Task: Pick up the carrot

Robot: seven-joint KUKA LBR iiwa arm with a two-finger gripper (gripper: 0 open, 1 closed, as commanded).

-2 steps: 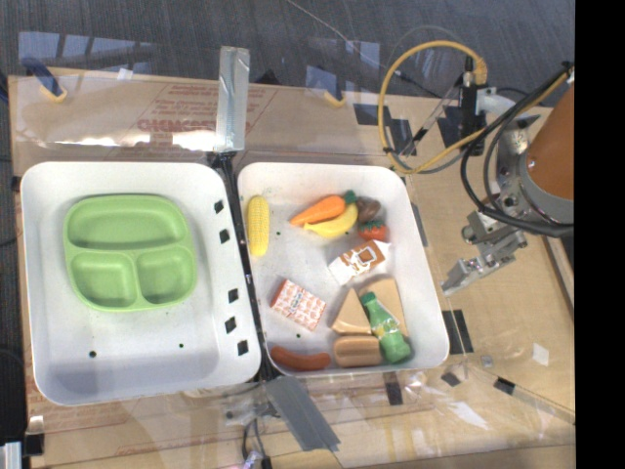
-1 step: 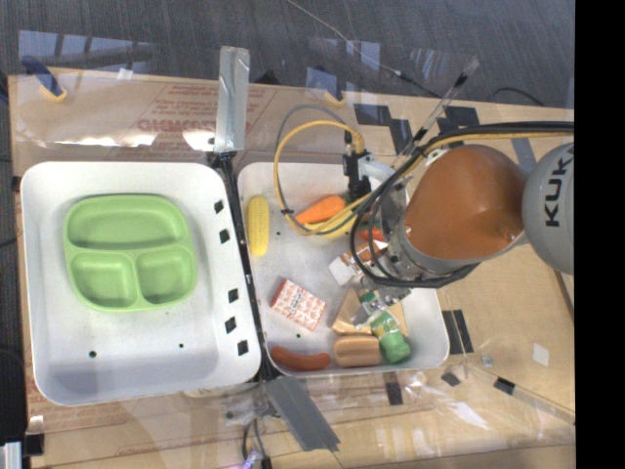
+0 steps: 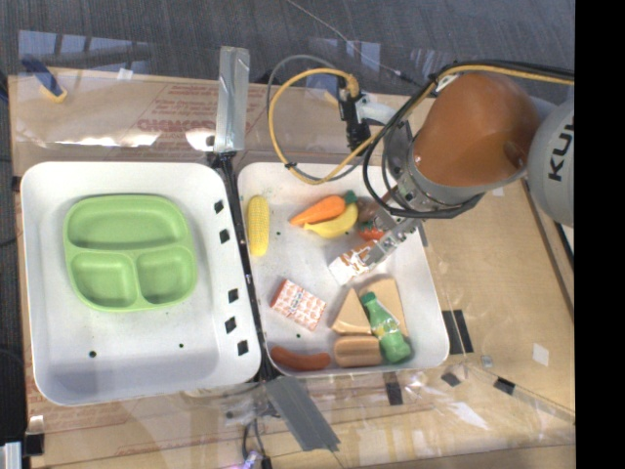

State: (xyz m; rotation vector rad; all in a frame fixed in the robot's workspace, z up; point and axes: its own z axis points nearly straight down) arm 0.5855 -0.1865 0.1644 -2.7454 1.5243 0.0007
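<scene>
The tapered orange toy carrot (image 3: 320, 210) lies in the right white bin (image 3: 283, 262), long axis near level, green top rightward, touching a yellow banana (image 3: 335, 225). End effector (image 3: 376, 247) nearby; grip state unclear.

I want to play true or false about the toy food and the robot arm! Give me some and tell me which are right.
1. The carrot lies in the right bin. True.
2. The green divided tray has corn in it. False: the corn cob lies in the right bin, by its left wall.
3. The carrot touches the banana. True.
4. The green bottle stands in the left bin. False: it lies in the right bin, near the lower right corner.
5. The gripper has lifted the carrot. False: the carrot lies on the bin floor, left of the gripper.
</scene>
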